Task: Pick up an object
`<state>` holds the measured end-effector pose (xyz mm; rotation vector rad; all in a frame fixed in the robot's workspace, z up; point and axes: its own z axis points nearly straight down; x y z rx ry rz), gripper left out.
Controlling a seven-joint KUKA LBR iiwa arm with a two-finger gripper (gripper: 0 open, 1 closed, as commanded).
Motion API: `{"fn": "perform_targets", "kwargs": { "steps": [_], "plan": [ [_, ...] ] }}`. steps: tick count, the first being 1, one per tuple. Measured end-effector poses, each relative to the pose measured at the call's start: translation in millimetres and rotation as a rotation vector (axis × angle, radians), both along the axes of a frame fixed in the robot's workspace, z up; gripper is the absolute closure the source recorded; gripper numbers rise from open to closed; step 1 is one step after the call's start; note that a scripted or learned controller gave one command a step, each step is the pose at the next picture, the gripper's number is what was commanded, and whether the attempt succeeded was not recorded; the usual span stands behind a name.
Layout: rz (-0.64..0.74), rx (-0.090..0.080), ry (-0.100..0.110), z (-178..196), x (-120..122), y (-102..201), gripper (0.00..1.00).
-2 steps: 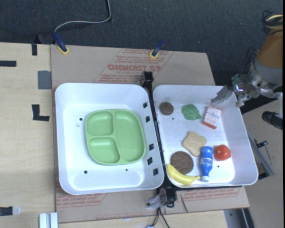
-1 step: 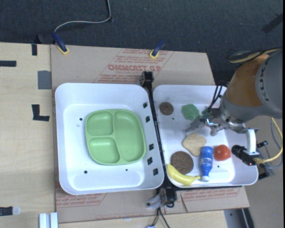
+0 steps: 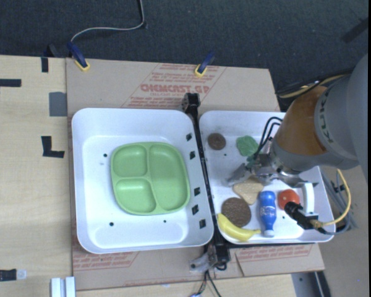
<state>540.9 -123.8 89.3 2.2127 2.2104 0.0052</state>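
Objects for picking lie in the right-hand shallow white bin (image 3: 207, 166), and we count several of them there: a small dark brown round cookie (image 3: 217, 142) near the bin's far left corner, a green leafy plastic piece (image 3: 247, 145) just to its right, a tan bread-like slice (image 3: 250, 191) toward the middle, a larger dark brown round patty (image 3: 237, 211) near the front edge, a yellow plastic banana (image 3: 236, 229) along the front edge just below the patty, a blue bottle with a white cap (image 3: 267, 211) beside the patty, and a red round piece (image 3: 289, 197) to the bottle's right. We see the grey arm with its orange band (image 3: 300, 129) over the right side of this bin, and its tool (image 3: 250, 169) low among the things, just above the tan slice and below the green piece. We cannot tell how the tool stands, nor whether it has anything. On the tabletop's left, the second white bin (image 3: 86, 178) carries a light green divided plastic plate (image 3: 150, 178) in its middle.
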Motion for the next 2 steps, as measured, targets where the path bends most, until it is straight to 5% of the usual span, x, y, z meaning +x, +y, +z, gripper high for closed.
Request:
{"fn": "perform_targets", "kwargs": {
  "steps": [1,2],
  "plan": [
    [0.002,0.004,0.003,-0.2,56.4,0.0,0.0],
    [0.003,0.007,0.002,10.0,57.0,1.5,1.0]
  ]
}}
